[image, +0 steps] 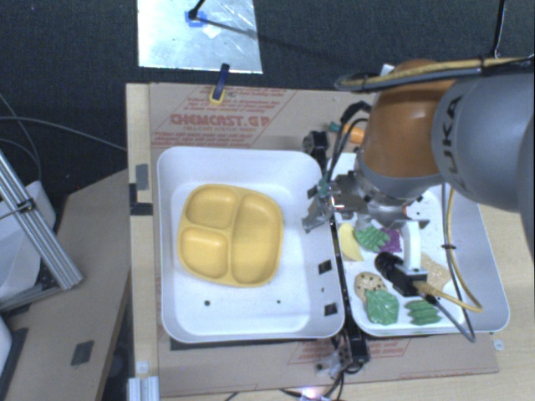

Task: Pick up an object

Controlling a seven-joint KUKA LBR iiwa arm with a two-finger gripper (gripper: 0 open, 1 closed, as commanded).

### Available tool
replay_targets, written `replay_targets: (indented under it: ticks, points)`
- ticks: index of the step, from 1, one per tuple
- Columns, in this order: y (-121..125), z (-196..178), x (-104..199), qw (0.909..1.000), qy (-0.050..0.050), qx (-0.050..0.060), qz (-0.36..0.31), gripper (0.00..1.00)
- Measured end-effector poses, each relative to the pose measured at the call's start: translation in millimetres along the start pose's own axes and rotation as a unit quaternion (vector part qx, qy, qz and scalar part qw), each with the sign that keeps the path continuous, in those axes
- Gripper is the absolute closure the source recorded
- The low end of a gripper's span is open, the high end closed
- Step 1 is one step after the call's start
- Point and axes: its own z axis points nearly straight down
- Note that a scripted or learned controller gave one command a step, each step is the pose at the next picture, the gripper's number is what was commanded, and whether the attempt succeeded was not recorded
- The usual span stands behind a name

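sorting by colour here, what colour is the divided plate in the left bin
Yellow. The divided plate shows plainly in the camera view, lying in the left bin.

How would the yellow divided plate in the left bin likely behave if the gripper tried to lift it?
The yellow divided plate looks like moulded plastic, so probably stiff and light. It lies flat with a low rounded rim, so it may slide across the left bin rather than lift. Tipping seems unlikely.
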Motion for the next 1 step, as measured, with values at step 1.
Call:
replay_targets:
  ticks: [1]
  points:
    - [34.3,-88.5,19.1,1.0000,0.000,-0.009,-0.003,0.00]
